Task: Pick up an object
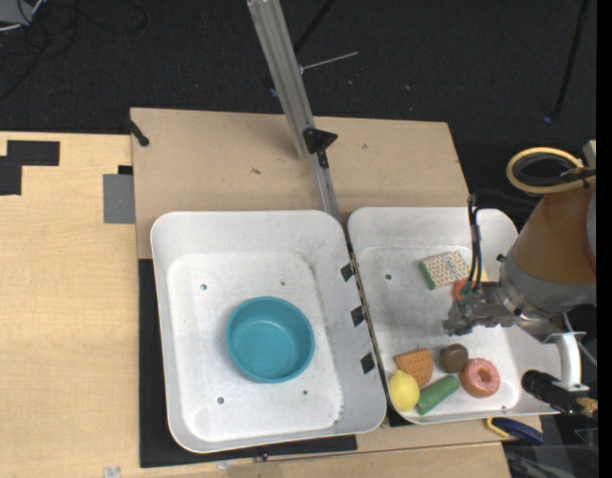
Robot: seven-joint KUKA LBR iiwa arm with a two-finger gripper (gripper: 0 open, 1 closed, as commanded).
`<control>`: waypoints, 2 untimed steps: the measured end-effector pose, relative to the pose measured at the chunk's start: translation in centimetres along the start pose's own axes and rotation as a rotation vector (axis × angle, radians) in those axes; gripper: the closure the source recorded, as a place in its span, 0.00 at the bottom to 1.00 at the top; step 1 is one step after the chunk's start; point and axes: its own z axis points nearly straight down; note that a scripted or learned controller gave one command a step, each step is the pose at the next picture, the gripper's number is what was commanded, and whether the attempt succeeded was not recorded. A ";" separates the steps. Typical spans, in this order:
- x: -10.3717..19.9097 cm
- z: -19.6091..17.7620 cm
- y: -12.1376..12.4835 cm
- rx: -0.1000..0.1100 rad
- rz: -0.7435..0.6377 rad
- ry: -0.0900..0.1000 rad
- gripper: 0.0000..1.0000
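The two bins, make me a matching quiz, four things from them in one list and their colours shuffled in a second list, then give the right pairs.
Things:
1. bowl in the left bin
2. doughnut in the right bin
3. lemon
4. cucumber

Colours:
A. yellow
B. green
C. teal blue
D. pink

Pairs: 1-C, 2-D, 3-A, 4-B

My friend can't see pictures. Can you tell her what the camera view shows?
A grey robot arm reaches from the right, its pincer low over the right white bin, just above a brown toy. Nearby lie a pink donut, lemon, green vegetable, orange waffle and patterned card. The left bin holds a teal bowl.
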 end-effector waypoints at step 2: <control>0.2 -11.1 0.2 -0.001 0.000 0.000 1.00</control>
